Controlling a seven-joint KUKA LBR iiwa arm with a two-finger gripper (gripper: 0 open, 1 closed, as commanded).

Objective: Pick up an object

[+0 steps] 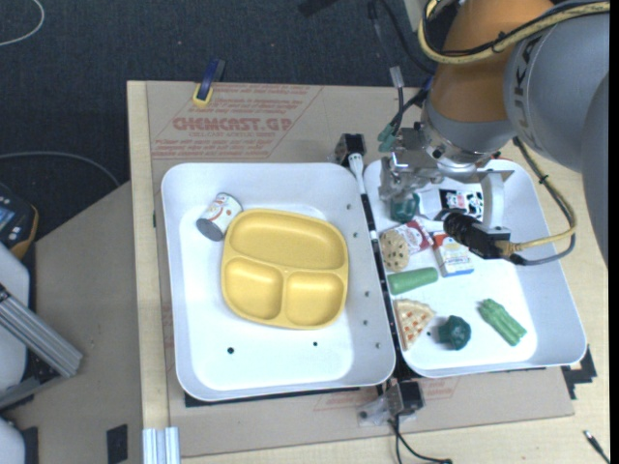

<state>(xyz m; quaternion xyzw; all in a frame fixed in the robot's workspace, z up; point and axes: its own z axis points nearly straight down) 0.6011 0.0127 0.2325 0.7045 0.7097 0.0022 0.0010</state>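
Observation:
My gripper (400, 193) hangs low over the far left corner of the right bin (553, 303), under the grey wrist and orange band. A small teal object (404, 207) lies right at its tip, partly hidden by it. Just nearer are a speckled round cookie (394, 249), a red and white packet (451, 256) and a green cylinder (413, 279). Along the bin's near side lie a pizza slice (413, 319), a dark green broccoli piece (452, 333) and a ridged green piece (503, 321).
The left bin (184, 288) holds a yellow divided plate (285, 267) and a small tipped can (218, 216) at its far left. A black and white card (462, 201) lies beside the gripper. A black cable (542, 245) loops over the right bin.

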